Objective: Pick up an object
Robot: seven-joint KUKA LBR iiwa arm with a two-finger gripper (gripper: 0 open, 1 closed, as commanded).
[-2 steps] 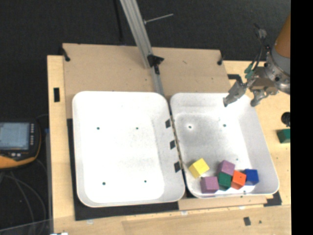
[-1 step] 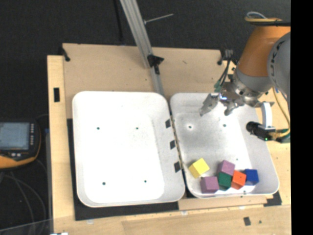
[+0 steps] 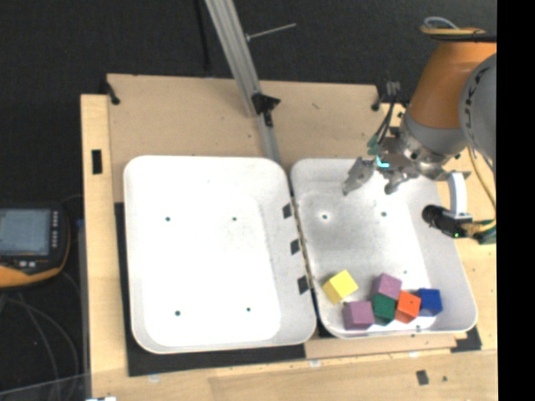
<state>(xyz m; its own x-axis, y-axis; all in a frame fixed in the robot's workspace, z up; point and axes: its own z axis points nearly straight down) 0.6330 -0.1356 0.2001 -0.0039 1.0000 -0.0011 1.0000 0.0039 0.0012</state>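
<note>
Arm (image 3: 451,82) enters from the right; its upper part is cut off by the frame edge, and the orange band hides the wrist. Gripper (image 3: 373,181) hangs over the far end of the right bin (image 3: 351,224), fingers spread apart with nothing between them. Fingertip detail is small and dark, hard to read.

Blocks sit clustered at the right bin's near edge, well apart from the gripper. Yellow block (image 3: 340,286) stands a little alone on the left side of the group, turned diagonal to the bin walls. Two purple blocks: one (image 3: 358,314) by the near rim, one (image 3: 387,286) behind. Green block (image 3: 384,307), orange block (image 3: 408,306) and blue block (image 3: 430,300) are packed touching, partly hiding each other. All cube-like, no clear long axis.

Left bin (image 3: 209,249) lies beside it, rims nearly touching.
</note>
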